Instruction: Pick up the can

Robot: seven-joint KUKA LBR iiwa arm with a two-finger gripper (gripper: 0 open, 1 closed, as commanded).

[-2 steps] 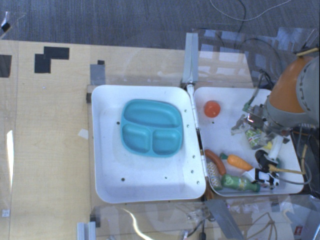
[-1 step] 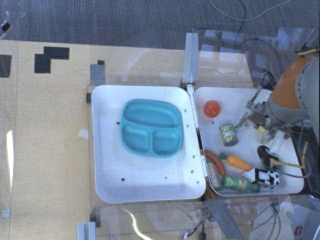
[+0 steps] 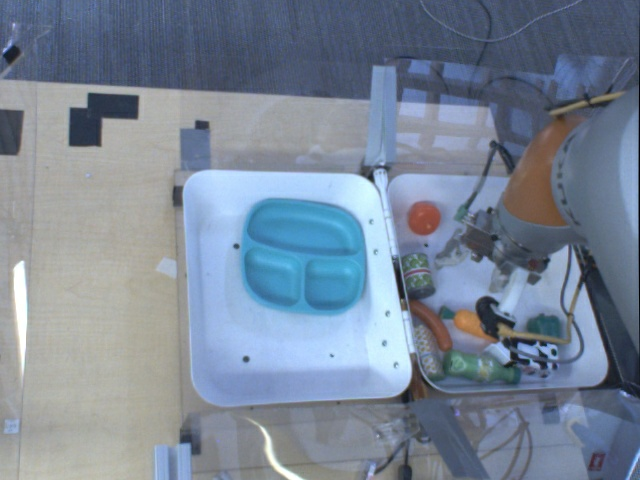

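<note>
The approach is in hand: the can (image 3: 417, 275) stands against the right bin's (image 3: 598, 368) left wall, and the gripper (image 3: 478, 251), seemingly spread open and empty, hovers just right of it, so it must shift left and descend.

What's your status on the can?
Gripper above right bin, nothing seen held. Can upright by the bin's left wall, untouched. Hot dog just beside it.

bins (image 3: 210, 298): glossy white plastic | tray (image 3: 303, 255): smooth blue plastic | bench (image 3: 90, 268): pale wood
</note>
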